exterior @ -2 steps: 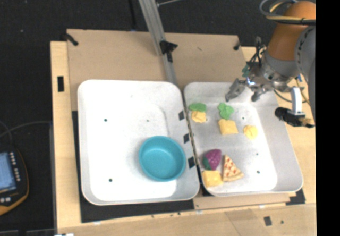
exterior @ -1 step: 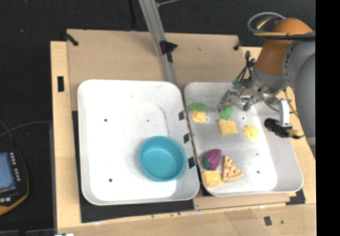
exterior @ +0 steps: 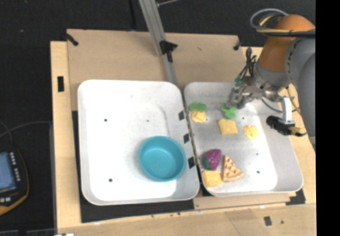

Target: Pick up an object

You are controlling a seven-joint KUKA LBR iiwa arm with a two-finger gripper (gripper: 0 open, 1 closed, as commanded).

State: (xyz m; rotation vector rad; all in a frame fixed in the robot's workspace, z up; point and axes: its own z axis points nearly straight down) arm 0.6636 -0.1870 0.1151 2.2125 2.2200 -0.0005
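Two shallow white bins lay side by side before us, and nearest in the left bin point(exterior: 106, 123) sat a round teal plastic bowl point(exterior: 162, 158), upright, close to the wall it shares with its neighbour. In the right bin point(exterior: 276, 168), at the near end, we saw a yellow foam block point(exterior: 212, 178) touching a toy pizza slice point(exterior: 231, 168), with a purple toy grape cluster point(exterior: 212, 158) just behind the block. Farther in lay a square yellow cracker-like piece point(exterior: 228, 127) and, to its right, a small yellow lump point(exterior: 251, 132). Near the dividing wall a green-topped yellow toy point(exterior: 198, 112) rested. Beyond these, a small green object point(exterior: 230, 111) sat directly under the gripper point(exterior: 236, 99), which hung low over the far part of the right bin; we could not tell whether it was open, closed, or gripping the green piece. The grey arm with its orange band point(exterior: 276, 51) rose behind it at the right.
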